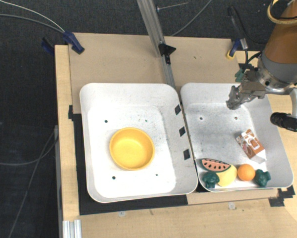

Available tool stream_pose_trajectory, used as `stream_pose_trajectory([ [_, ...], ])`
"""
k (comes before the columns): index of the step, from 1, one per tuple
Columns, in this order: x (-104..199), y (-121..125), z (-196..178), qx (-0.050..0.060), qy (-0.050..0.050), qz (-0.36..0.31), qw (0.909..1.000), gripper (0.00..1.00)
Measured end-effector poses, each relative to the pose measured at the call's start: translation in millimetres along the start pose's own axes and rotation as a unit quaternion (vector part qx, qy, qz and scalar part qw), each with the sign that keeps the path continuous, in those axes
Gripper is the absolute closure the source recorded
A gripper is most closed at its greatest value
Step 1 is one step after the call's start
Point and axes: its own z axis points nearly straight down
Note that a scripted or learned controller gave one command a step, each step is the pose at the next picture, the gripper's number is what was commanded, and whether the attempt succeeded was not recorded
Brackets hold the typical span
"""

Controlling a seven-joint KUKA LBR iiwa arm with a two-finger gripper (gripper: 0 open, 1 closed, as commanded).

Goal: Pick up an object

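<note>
While the bench (123, 53) presents a tan board top resting on dark speckled flooring (19, 108), two shallow white bins sit on it side by side, touching along their inner edges. Thin cables (24, 11) trail across the floor at upper left, blue clamps (75, 42) grip the board's far edge, and a slanted metal pole (151, 19) runs down to the gap between the bins. Left bin (96, 103): white floor with fine dark speckling, holding one yellow bowl (131, 148), upright, near the middle toward the front. Right bin (208, 103): floor worn grey, most of its contents gathered along the front edge. Listed there from left to right: a toy watermelon slice (215, 164), a dark green broccoli-like piece (211, 179) touching a yellow lemon-like fruit (228, 175), an orange (246, 172), and a second dark green piece (261, 177) at the front right corner. A small brown and white packet (251, 144) lies apart from this group, nearer the right wall. Arm (285, 33): grey with an orange section, entering from the right. Gripper (234, 102): positioned over the far part of the right bin, well apart from every object, nothing seen between its fingers; how far they are spread cannot be told from this angle.
</note>
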Motion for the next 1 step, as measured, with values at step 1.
stream_pose_trajectory([
  [1, 50.3, -8.1, 11.0, 0.001, 0.000, 0.001, 1.0000, 1.00],
])
